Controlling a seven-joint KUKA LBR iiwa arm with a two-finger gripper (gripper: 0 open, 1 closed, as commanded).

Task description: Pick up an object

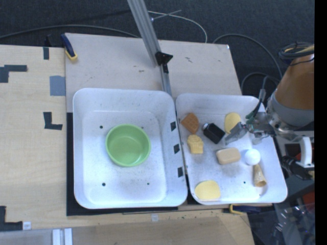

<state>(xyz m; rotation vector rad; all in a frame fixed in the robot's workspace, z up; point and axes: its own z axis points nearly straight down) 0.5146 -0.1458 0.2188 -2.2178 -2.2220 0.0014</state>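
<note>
Two white bins: left bin [87,188] holds green bowl [127,145]. Right bin [273,188]: gripper [239,132] low at 3 o'clock side, finger state cannot tell, nothing visibly held. Black block [213,132] just at its 9 o'clock; tan block [228,155] at 6.

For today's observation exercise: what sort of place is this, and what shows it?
Probably a robotics lab bench: a robot arm reaching over two white bins, loose cables, and tape marks on the bench.
</note>
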